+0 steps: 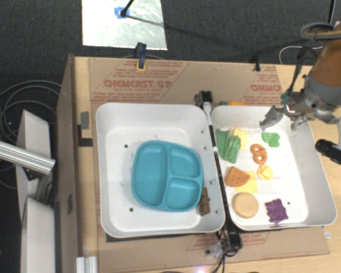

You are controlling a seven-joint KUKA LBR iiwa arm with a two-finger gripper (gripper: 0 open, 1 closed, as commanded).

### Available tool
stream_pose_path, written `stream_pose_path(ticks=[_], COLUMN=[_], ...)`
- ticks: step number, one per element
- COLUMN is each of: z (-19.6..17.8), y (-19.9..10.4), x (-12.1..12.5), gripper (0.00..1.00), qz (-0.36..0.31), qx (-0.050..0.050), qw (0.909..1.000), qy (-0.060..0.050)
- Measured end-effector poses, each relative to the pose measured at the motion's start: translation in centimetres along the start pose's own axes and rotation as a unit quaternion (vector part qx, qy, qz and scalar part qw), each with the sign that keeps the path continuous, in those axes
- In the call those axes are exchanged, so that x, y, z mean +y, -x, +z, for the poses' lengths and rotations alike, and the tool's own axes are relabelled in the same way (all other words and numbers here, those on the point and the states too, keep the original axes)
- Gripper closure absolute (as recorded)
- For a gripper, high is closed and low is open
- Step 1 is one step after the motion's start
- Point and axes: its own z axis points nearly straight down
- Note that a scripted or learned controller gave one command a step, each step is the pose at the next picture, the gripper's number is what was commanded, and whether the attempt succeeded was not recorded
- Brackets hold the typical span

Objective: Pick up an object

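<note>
Nearest the camera, along the front of the right-hand shallow white plastic bin point(324, 203), lie a round tan bun-like toy point(245, 205) and a purple bunch-shaped toy point(277, 210); just behind them sit an orange wedge point(236, 176), a small yellow piece point(265, 172) and an orange pretzel-shaped ring point(258, 153). Farther back are a green ridged vegetable toy point(229, 145) by the bin's left wall, a pale yellow flat piece point(241, 134) and a small green leafy toy point(271, 137). The two-finger gripper point(284, 117) hangs at the bin's back right, its grey fingers spread apart with nothing between them, just beside and above the small green leafy toy. The step in hand looks like the approach: no object is grasped yet. The next move probably calls for lowering straight onto that green piece, centring it between the fingers and closing without nudging the ring beside it. The left-hand white bin point(111, 152) holds a teal divided plastic plate point(166, 175). Both bins rest on a brown printed cardboard sheet point(159, 81) on the bench; beyond it lie dark carpet, a shiny silver square point(125, 16) and cables point(23, 95) at the left.
</note>
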Motion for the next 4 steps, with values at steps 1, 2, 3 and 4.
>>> stream_pose_path(ticks=[1, 2, 3, 4], z=[8.8, 13.8, 13.5, 13.3], y=[1.7, 0.3, 1.1, -0.3], x=[-3.5, -4.2, -7.7, -0.2], gripper=[0.00, 0.00, 0.00, 0.00], qz=[0.002, 0.001, 0.002, -0.002], qx=[0.001, 0.001, 0.000, -0.001], qw=[1.0000, 1.0000, 1.0000, 1.0000], qy=[-0.004, -0.002, -0.002, 0.004])
